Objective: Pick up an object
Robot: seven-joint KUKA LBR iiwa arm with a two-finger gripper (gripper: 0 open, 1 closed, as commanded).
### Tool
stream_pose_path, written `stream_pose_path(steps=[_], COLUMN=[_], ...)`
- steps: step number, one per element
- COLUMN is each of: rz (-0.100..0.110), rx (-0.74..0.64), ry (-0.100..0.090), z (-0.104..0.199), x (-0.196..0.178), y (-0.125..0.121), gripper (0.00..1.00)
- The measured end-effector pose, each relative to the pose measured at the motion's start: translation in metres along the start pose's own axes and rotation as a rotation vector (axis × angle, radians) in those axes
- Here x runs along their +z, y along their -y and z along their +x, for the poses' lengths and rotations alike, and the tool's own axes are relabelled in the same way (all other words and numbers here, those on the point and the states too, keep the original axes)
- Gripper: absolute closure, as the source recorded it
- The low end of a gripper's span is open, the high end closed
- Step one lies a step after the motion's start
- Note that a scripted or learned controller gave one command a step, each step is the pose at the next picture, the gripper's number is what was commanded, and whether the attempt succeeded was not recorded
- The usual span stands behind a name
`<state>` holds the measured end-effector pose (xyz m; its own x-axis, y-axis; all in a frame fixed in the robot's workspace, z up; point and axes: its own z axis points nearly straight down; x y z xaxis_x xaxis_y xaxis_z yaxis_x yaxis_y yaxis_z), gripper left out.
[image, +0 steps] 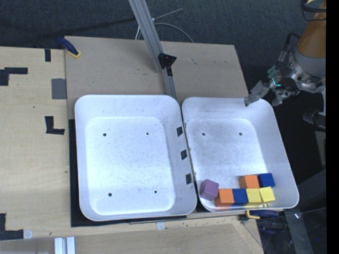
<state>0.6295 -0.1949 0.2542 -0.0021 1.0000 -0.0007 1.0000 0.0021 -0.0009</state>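
Pale plywood makes up the worktop [122, 67], with a dark blue-grey floor beyond its far edge and dark cut-out marks along its left side. Two shallow white bins sit side by side on a black mat: the left bin [85, 142] and the right bin [275, 136], their inner rims touching, three small dark clips along the seam. Both bins are speckled with fine dark dots. A grey metal rail [148, 28] slants from the far edge down to the seam, with a black bracket on it. A small blue and yellow item [70, 46] lies at the far left corner of the plywood, and a thin white cable loops beyond the far edge.

All the blocks cluster in the near right corner of the right bin. A purple cube [210, 188] sits leftmost, turned slightly askew. Beside it an orange block [226, 196], a blue block [240, 195] and yellow blocks [260, 195] form a row whose long axis runs left to right along the near wall. Just behind them stand a second orange block [249, 181] and a second blue block [266, 180].

Hanging at the far right corner of the right bin, well apart from the blocks, the end effector [257, 94] has nothing between its fingers; how wide they stand I cannot tell. No readable writing shows.
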Motion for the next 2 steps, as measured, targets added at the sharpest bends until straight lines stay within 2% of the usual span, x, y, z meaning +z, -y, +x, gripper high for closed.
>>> stream_pose_path(steps=[1,2], rz=[0.006,0.005], rx=[-0.001,-0.001], ry=[-0.002,-0.002], z=[0.012,0.040], x=[0.080,0.140], y=[-0.038,-0.043], gripper=[0.00,0.00])
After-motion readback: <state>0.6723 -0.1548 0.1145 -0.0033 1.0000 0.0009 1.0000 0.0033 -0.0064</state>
